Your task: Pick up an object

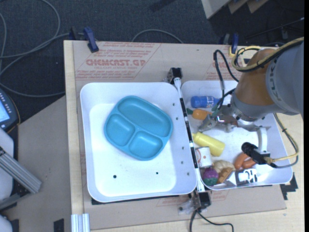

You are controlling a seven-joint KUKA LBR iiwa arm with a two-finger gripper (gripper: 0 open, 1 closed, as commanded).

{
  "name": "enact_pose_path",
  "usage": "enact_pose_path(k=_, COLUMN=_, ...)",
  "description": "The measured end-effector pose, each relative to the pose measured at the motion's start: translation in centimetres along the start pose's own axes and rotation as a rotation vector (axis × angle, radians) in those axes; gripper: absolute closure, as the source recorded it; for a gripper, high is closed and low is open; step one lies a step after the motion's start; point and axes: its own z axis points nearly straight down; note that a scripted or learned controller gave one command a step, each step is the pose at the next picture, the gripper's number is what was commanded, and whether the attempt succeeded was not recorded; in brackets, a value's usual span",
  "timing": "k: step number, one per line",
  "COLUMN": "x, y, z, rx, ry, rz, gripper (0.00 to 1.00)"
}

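Note:
My gripper (pixel 218 120) is low in the right bin (pixel 281 138), under the grey arm and its orange band. It hangs just right of a small orange piece (pixel 200 113) and above a yellow bottle (pixel 209 143). A blue bottle (pixel 202 101) lies at the bin's far left, beyond the gripper. Nothing visibly sits in the gripper.
The left bin (pixel 96 105) holds a blue divided plate (pixel 139 127). Along the right bin's near side lie a white and red cup (pixel 203 156), a purple piece (pixel 210 175), a beige piece (pixel 223 166), an orange-red toy (pixel 242 161) and a black and white item (pixel 247 177). Cables trail from the arm.

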Motion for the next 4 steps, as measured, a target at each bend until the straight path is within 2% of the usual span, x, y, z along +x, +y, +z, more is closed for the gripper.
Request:
enact_pose_path(k=1, x=4.0, y=8.0, z=-10.9, rx=-0.025, ry=-0.002, rz=-0.010, gripper=0.00)
enact_pose_path(k=2, x=-4.8, y=9.8, z=-1.8, rx=-0.013, ry=0.000, rz=0.004, gripper=0.00)
enact_pose_path(k=3, x=0.5, y=1.1, z=0.1, rx=0.001, ry=0.002, rz=-0.003, gripper=0.00)
enact_pose_path(k=4, x=-1.2, y=-5.1, z=0.0, rx=-0.003, ry=-0.001, rz=0.001, gripper=0.00)
